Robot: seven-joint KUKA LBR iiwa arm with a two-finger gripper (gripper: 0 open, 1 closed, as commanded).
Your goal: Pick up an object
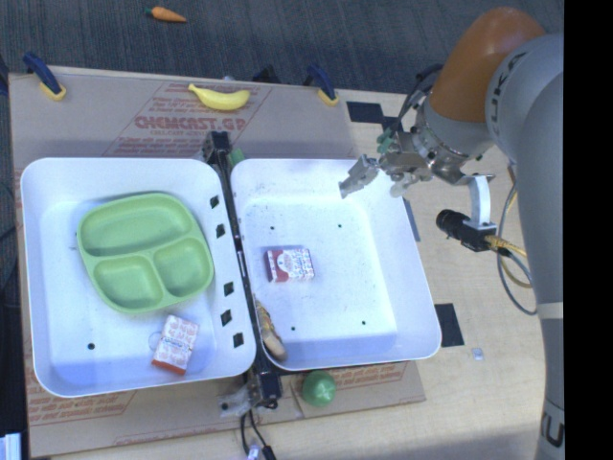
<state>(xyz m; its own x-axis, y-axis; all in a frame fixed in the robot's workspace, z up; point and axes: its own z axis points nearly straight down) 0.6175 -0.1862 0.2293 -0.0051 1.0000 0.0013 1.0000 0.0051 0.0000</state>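
Above right bin (407, 286), gripper (359, 178) (carton-free)

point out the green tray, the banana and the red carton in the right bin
green tray (144, 250), camera view, divider ridge at its middle
banana (219, 96), camera view, middle of its curve
red carton (288, 264), camera view, top face

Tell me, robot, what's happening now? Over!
Gripper above right bin's far edge, holding nothing visible. Red carton lies mid-bin, untouched. Path to it clear. Over.

Tray (144, 252) in left bin (38, 286), carton (288, 264) in right bin (402, 286).
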